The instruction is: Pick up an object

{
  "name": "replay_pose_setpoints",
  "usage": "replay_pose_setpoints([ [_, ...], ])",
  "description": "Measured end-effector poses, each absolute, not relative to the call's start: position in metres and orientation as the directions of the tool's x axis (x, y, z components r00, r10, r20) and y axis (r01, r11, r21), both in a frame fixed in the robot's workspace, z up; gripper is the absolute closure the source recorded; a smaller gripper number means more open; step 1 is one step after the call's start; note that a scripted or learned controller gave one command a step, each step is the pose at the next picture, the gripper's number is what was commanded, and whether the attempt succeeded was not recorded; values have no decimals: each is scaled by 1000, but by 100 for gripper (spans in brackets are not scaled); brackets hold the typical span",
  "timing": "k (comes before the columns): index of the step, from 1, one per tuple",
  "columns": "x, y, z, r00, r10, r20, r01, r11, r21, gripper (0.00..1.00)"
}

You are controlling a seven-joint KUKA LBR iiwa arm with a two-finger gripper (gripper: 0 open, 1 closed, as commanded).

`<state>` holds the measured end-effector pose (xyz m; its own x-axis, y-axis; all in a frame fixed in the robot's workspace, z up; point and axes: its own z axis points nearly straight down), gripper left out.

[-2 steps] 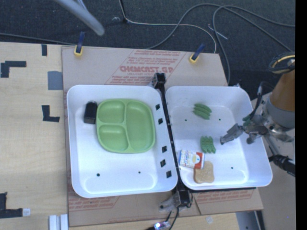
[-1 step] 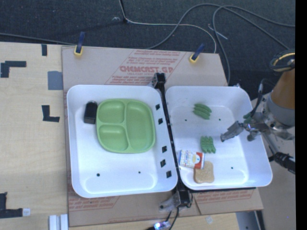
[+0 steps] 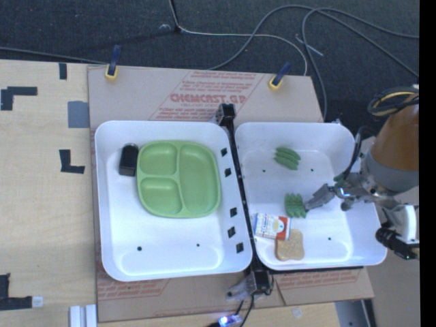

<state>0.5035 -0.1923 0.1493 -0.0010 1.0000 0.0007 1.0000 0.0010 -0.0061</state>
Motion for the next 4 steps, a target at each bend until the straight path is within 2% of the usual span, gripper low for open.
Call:
replay_pose_setpoints([
  [1,512,-188,94,-1,1000,0,1000,1,-3,0],
  [2,514,-189,88,-1,1000,-2,1000,1,3,0],
  [3,517,-186,101,-4,1000,5,1000,4,7,100],
  [4,516,-189,144,-1,1000,-1,1000,1,3,100],
])
